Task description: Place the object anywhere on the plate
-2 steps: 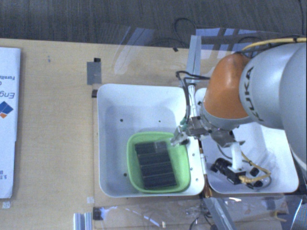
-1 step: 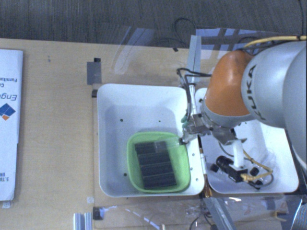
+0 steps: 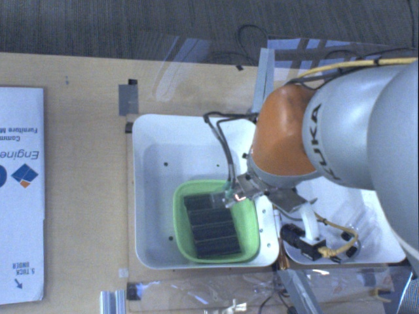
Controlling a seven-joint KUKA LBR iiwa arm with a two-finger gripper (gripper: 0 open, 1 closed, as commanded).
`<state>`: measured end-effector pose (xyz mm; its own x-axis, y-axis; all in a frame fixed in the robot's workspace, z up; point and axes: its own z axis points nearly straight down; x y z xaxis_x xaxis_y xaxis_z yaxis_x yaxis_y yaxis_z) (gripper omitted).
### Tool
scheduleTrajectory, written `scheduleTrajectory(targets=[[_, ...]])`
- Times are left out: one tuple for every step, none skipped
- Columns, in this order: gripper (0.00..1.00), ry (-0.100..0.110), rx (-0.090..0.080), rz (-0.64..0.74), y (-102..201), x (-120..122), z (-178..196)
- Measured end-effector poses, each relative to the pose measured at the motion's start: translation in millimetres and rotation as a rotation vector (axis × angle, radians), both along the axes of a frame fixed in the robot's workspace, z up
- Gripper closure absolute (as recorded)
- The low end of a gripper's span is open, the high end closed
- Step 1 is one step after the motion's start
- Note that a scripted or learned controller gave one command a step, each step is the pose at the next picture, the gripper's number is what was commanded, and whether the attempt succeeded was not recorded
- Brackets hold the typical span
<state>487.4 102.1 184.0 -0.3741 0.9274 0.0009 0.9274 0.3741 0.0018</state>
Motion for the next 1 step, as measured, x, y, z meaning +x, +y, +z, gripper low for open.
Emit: scheduleTrajectory(targets=[[0.0, 0.0, 0.0, -0.001, -0.4, 0.1, 0.0]])
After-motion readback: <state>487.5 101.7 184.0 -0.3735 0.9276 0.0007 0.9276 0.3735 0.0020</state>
